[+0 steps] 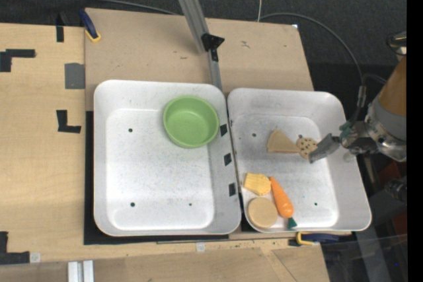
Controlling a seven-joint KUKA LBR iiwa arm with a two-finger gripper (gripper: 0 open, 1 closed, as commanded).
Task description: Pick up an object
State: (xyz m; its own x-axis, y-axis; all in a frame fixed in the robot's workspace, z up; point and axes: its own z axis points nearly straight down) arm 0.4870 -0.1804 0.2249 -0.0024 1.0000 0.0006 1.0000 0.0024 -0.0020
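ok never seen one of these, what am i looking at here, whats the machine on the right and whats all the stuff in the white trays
This is one picture, taken by a fixed camera above a bench and looking down at a slant. On the right is a robot arm, grey with an orange band. At its end is a gripper, a two-finger claw for grasping things. It hangs over the right bin, close to a tan wedge and a small spotted piece. From this angle I cannot tell whether it has hold of anything.

Near the front of that bin lie a yellow block, an orange toy carrot and a round tan disc. The left bin holds a green bowl. The job is simply to pick up one object.
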